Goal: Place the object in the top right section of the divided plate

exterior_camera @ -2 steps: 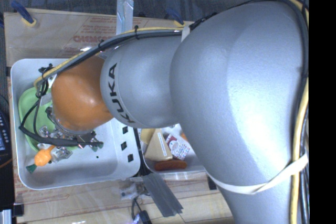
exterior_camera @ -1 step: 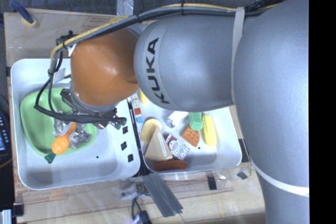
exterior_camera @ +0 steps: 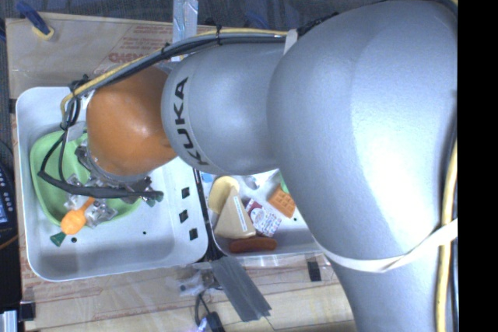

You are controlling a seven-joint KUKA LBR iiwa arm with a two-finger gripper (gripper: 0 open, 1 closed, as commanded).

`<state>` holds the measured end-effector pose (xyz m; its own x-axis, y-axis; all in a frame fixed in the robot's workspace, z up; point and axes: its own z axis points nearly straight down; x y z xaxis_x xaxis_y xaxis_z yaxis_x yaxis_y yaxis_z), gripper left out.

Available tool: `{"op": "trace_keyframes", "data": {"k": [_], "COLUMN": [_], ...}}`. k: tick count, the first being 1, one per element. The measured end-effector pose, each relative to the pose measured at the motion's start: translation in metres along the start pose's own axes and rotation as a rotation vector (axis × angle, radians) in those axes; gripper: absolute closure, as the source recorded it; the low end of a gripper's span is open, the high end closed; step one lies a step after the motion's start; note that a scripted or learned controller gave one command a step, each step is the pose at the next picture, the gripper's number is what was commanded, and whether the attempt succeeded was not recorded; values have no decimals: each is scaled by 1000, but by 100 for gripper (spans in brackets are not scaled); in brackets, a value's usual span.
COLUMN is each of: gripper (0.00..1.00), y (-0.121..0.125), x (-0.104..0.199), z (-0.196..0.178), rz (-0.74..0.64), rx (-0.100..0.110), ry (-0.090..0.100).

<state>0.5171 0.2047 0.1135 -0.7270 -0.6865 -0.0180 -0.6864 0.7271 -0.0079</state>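
In the left bin [exterior_camera: 117,264], a small light toy carrot [exterior_camera: 71,222] sits by the gripper [exterior_camera: 92,207], whose grip can't be made out; best pinched mid-body.

"KUKA" in black letters on grey arm [exterior_camera: 233,113] beside orange band [exterior_camera: 124,128]; bench [exterior_camera: 117,43] print illegible.

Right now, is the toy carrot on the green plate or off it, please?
Partly on: the toy carrot overlaps the green plate's lower edge, its green tip over the white bin.
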Motion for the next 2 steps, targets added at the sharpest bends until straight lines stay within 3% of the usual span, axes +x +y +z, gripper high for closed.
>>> {"op": "trace_keyframes", "data": {"k": [1, 2], "gripper": [100, 100], "y": [-4, -19], "x": [-12, 22], "z": [-46, -9], "rz": [-106, -231], "rx": [-10, -13], "ry": [19, 21]}}
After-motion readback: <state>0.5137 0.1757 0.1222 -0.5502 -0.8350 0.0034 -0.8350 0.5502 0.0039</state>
